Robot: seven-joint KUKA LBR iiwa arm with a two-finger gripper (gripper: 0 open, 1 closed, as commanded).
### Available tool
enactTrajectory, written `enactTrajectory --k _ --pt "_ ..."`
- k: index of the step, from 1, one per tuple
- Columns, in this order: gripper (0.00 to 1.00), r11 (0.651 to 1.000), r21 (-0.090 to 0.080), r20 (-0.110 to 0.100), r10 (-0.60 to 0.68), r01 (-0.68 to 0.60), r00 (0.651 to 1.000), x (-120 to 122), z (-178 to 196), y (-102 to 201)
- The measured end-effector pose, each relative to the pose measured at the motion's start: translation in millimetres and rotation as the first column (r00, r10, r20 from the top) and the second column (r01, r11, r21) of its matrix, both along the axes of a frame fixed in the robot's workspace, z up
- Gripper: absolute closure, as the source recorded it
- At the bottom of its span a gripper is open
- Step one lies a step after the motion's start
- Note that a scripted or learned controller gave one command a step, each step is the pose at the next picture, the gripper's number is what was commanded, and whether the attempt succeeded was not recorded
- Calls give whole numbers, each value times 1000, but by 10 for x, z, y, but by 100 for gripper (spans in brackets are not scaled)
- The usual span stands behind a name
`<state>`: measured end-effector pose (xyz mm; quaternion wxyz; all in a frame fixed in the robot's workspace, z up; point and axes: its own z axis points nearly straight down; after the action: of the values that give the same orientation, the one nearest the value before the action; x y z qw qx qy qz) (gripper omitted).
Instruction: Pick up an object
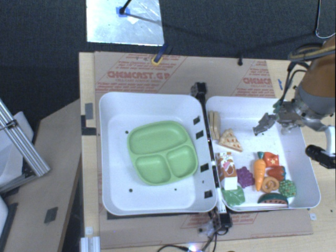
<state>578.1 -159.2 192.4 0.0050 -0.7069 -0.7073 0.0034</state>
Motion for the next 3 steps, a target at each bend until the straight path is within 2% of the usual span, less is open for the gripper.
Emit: enactTrajectory --k 1,3 --pt "0 1000 -3 13 3 -3 1000 31 74 4" --pt "0 1000 -1 10 5 -5 1000 99 -786 70"
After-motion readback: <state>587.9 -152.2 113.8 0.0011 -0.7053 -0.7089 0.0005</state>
